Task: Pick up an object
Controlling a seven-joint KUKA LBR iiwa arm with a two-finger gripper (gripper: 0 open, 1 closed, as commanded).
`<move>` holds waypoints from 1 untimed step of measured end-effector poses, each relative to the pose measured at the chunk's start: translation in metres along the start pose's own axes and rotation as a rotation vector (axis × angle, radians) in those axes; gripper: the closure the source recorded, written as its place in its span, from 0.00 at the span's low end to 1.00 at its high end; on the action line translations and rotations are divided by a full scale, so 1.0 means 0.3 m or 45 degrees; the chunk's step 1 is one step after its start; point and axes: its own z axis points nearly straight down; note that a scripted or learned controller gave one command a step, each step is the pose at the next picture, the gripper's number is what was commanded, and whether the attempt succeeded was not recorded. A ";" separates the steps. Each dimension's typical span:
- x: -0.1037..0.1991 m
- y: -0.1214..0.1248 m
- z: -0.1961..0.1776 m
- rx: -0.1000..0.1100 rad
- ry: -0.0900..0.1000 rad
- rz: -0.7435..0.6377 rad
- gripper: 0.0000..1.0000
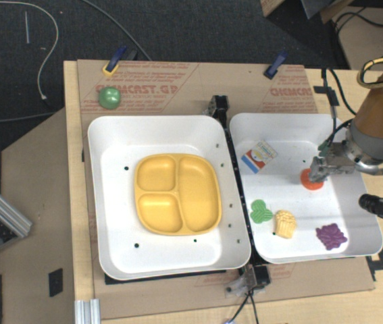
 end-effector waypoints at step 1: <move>0.033 -0.001 -0.170 -0.005 -0.003 -0.002 1.00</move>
